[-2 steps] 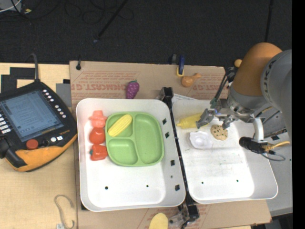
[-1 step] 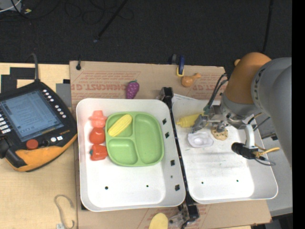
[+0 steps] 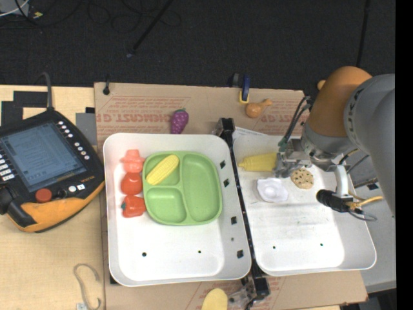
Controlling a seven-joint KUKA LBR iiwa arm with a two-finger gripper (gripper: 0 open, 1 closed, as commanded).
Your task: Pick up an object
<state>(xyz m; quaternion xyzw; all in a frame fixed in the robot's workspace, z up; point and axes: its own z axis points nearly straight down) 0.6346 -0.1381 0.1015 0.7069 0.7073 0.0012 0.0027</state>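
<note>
White bins, two, side by side on one brown cardboard sheet [image 3: 277,102].

Left bin [image 3: 168,257]: one green divided plate [image 3: 190,202], with one yellow corn cob [image 3: 161,168] lying aslant in the upper-left compartment. Three toy pieces in a column just left of the plate: one pink piece [image 3: 132,161] on top, one orange-red piece [image 3: 131,184] in the middle, one red piece [image 3: 134,206] at the bottom.

Right bin [image 3: 310,247]: three things, all in the upper half. One yellow piece [image 3: 258,163] near the wall next to the left bin, one white piece [image 3: 273,190] just below it, one round speckled cookie [image 3: 301,178] just right of the white piece.

Gripper [image 3: 284,167] low among these three, between yellow piece and cookie, just above the white piece. Opening width: cannot tell.

Outside the bins: one purple grape bunch [image 3: 179,120] and one orange pear-shaped toy [image 3: 256,108] on the cardboard behind, one yellow lump [image 3: 215,298] at the front edge, one teach pendant [image 3: 45,163] on the bench at left.
</note>
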